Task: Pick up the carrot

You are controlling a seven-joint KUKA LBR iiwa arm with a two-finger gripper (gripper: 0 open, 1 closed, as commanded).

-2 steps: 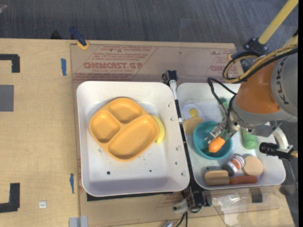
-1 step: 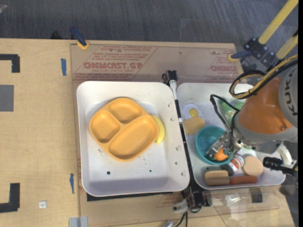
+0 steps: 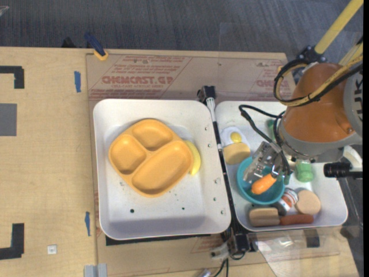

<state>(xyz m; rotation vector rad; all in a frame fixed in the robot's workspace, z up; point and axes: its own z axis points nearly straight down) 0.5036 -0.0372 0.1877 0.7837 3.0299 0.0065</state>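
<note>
A: While the arm (image 3: pixel 314 105) leans in from three o'clock, its gripper (image 3: pixel 270 167) hangs right over the teal bowl (image 3: pixel 248 188) in the right bin (image 3: pixel 340 209). Can you see the carrot?

B: There it is, the orange carrot (image 3: pixel 264 184) lying in the bowl, just at five o'clock from the fingertips, nearly touching them. Its long axis looks to run from eight o'clock up to two o'clock.

A: Has it got a grip?

B: Can't tell whether it is released or clenched; the metal there is a blur against the bowl. I'd not call the carrot held.

A: So what does the next move turn on?

B: A short drop toward five o'clock, I'd judge, closing across that slanted axis. The bowl's rim is close, and the yellow block (image 3: pixel 236 153) sits just at ten o'clock.
</note>
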